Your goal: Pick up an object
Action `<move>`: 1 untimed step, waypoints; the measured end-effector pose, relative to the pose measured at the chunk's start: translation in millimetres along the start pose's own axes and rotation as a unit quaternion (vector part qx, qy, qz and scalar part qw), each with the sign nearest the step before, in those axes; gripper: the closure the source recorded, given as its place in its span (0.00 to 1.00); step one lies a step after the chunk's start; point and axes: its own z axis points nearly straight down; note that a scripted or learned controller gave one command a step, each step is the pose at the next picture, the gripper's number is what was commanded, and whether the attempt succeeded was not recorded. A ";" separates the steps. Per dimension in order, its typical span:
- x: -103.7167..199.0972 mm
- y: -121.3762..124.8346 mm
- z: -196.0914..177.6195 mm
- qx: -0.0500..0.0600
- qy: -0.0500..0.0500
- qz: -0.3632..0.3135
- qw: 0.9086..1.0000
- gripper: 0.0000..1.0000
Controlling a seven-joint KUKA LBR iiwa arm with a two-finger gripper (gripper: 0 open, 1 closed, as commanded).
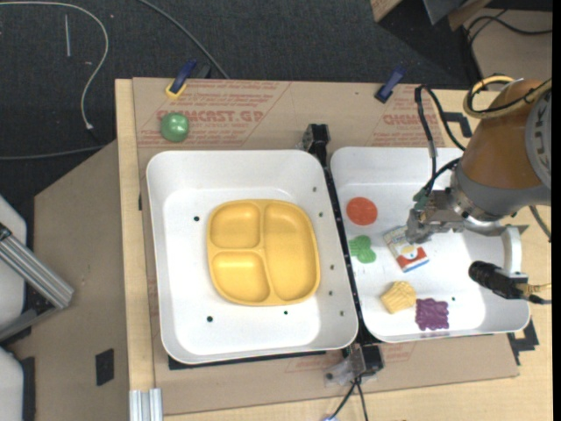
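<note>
A small red-white-and-blue box [412, 257] lies tilted below the gripper [405, 238].

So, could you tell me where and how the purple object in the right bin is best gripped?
Probably from straight above, fingers closing across the purple object on its narrower sides. It lies flat and low on the right bin floor, with the yellow piece close on one side, so a sideways approach looks awkward.

Bright, even overhead light; the white bins [175, 235] nearly glare, shadows soft, fine detail perhaps slightly blurred.
</note>
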 end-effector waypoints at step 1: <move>-1.6 -2.0 -63.3 0.000 0.000 0.000 1.000 1.00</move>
